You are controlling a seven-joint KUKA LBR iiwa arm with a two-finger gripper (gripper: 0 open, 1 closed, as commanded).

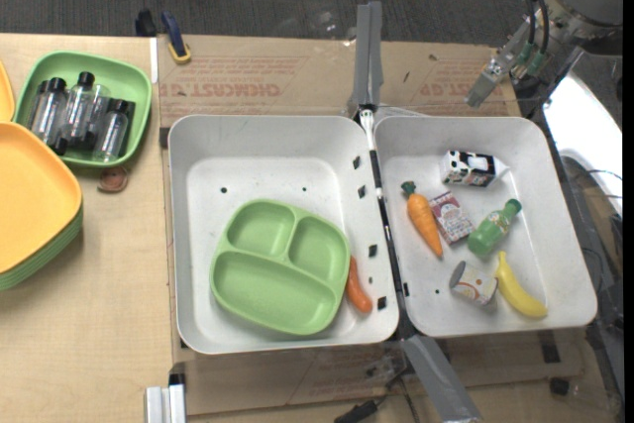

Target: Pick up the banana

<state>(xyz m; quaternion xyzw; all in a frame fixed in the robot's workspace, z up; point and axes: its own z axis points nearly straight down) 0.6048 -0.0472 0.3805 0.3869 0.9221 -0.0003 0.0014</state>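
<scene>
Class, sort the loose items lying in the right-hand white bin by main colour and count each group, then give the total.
Yellow: 1, the curved yellow banana
Orange: 1, the orange toy carrot
Green: 1, the green plastic bottle
Other colours: 3
Total: 6

Bright, even overhead light; soft shadows.

green tray, carrot (right bin), bottle
</scene>
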